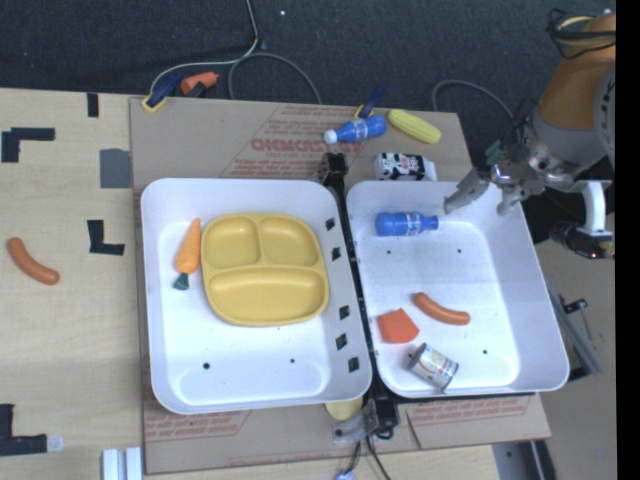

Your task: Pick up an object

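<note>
The gripper (483,192) is hovering at the far right corner of the right bin (535,298), its two fingers spread apart and holding nothing. The blue bottle (405,224) is lying just to its left and slightly nearer the camera, long axis running left-right, cap end pointing toward the gripper. It is looking like a small, smooth blue plastic bottle, resting flat on the bin floor
</note>
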Tool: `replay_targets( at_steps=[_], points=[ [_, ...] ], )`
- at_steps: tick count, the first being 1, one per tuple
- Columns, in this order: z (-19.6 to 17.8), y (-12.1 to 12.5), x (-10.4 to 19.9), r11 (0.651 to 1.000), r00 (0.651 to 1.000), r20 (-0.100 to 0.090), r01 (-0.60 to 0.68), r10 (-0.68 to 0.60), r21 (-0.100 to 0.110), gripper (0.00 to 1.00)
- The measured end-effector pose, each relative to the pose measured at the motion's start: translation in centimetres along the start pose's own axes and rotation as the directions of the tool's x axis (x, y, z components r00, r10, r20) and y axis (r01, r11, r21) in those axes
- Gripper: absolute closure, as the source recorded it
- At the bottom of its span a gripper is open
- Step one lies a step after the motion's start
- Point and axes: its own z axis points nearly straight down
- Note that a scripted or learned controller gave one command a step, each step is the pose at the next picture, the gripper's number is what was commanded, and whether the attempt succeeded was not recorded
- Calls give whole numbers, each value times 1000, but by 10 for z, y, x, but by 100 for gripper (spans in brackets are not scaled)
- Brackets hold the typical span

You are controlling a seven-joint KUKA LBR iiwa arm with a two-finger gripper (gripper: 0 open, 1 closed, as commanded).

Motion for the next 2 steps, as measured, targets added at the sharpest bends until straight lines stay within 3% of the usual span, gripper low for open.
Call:
replay_targets(
  at_steps=[1,2],
  points=[
    [-7,-86,-4,1000,1000,-1,-4,4,5,0],
    [89,-109,45,1000,1000,-4,1,-1,7,0]
  ],
)
